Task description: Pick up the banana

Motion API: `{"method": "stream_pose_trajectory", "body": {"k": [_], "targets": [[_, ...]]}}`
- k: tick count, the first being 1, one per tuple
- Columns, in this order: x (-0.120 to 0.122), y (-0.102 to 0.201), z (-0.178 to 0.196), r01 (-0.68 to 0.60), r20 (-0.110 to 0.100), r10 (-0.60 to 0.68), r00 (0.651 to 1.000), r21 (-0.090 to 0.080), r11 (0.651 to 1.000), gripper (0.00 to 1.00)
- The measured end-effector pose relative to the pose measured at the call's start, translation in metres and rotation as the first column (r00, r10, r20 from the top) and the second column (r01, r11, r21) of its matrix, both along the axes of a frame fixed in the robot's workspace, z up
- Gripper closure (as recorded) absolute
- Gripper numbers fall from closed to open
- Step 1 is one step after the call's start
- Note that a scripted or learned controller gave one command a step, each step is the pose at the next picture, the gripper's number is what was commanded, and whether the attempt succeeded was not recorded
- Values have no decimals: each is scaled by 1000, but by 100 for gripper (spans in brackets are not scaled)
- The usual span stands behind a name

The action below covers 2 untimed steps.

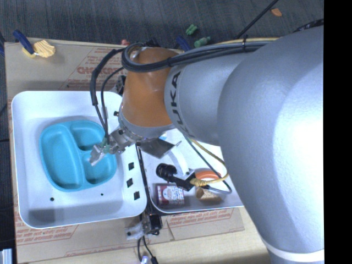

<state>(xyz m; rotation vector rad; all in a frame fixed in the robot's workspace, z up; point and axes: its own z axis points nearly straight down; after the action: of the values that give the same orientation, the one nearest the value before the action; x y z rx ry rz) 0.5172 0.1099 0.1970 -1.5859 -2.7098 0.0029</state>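
1. A grey KUKA arm (247, 92) with an orange band (144, 92) reaches in from the right of the frame and across two white bins on a cardboard-covered tabletop (71, 65).
2. The hand (100, 153) hangs over the left bin (33, 202), at the right-hand edge of a blue divided tray (60, 158) lying there. Whether the hand is apart or together cannot be told.
3. The arm covers most of the right bin (186, 159). In its lower part lie a dark red box (170, 194), an orange thing (207, 175) and a tan piece (212, 196).
4. Where the banana lies cannot be told. The tan piece is too hidden to name.
5. A small yellow thing (44, 49) sits on the tabletop at the upper left, outside both bins.
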Motion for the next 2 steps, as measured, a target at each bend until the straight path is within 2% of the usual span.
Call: {"method": "stream_pose_trajectory", "body": {"k": [1, 2], "targets": [[0, 0, 10, -4, -1, 4, 1000, -1, 1000, 100], [-42, -9, -42, -129, -2, 129, 992, 1, 992, 100]]}}
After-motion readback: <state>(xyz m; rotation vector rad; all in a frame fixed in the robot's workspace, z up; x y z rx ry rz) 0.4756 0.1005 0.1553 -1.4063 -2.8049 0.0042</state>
